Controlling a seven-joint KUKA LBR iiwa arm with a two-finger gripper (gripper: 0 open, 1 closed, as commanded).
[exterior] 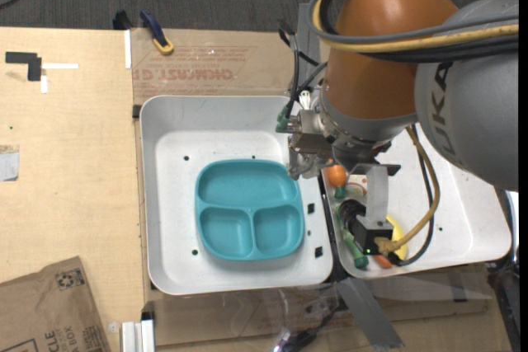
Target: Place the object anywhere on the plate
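1. Nearest you, at the front corner of the right bin (487,237), note a red-orange piece (381,261) and, just beyond it, a yellow piece (397,233). Both lie close together on the bin floor.

2. In the left bin (149,202), locate the plate (247,190). It is teal, with two small compartments on the near side and one wide compartment on the far side. All three are bare. Judge it light enough to slide if it is pushed at the rim.

3. Further back in the right bin, close to the wall between the bins, find the orange object (334,175). Treat this as the likely task item, since it sits just beside the gripper (301,161). It is not on the plate.

4. Handling estimate: the orange object looks small, rounded and smooth. Expect it to be light, stiff and not fragile, but inclined to roll or slip out of a pinch. Take hold across its widest part, centred, and from straight above.

5. The gripper hangs over the plate's far right corner, beside the dividing wall. The wrist hides it, so you cannot tell whether it is released or clenched, nor whether it grasps anything.

6. Farthest from you, behind the bins, a cardboard sheet (206,66) lies flat, with a blue and yellow clamp (157,33) at its far edge. Neither affects the placement.
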